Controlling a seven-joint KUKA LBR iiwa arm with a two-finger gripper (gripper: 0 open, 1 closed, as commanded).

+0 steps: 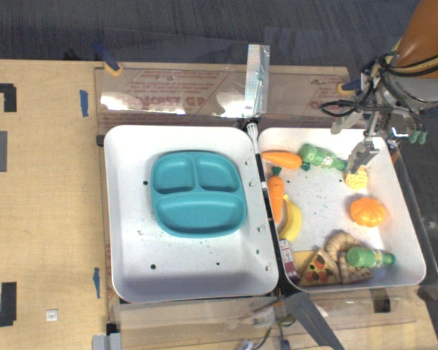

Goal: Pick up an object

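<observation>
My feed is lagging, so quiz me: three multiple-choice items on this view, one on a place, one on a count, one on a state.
1. Where does the teal divided plate lie?
A. in the left bin
B. in the right bin
C. on the bench outside the bins

2. How many carrots are in the right bin?
A. none
B. two
C. five

3. How does the gripper stand?
A. over the teal plate
B. low over the small yellow object at the right bin's far side
C. outside both bins

Answers:
1 A: the plate rests in the middle of the left bin.
2 B: one carrot lies at the far end, another carrot along the divider.
3 B: its tip ends just above the yellow object.
</observation>
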